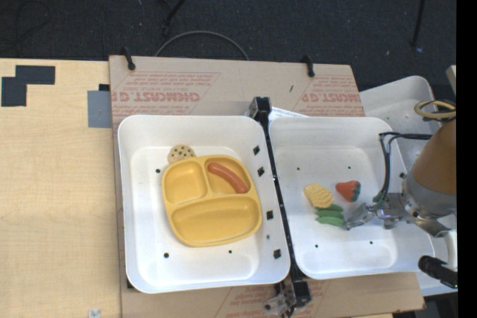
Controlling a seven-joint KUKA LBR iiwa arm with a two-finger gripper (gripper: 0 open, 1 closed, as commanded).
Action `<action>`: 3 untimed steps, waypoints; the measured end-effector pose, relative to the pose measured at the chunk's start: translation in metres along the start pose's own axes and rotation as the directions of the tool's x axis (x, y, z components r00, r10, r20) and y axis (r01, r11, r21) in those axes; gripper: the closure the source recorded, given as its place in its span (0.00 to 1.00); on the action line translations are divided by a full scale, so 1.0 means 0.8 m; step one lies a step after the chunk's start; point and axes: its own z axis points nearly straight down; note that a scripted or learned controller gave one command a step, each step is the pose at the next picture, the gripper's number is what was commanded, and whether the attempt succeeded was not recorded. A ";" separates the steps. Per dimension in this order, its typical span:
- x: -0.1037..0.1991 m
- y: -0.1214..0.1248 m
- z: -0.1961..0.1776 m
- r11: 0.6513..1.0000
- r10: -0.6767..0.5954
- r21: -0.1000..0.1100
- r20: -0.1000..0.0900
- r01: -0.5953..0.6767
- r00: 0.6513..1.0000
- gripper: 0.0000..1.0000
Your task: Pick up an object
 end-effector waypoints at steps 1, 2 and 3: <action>0.000 0.000 0.005 1.000 0.002 -0.003 0.002 -0.002 1.000 0.00; -0.001 0.001 -0.010 1.000 0.004 -0.005 0.002 -0.004 1.000 1.00; 0.007 0.007 -0.084 1.000 -0.002 -0.009 0.004 0.002 1.000 1.00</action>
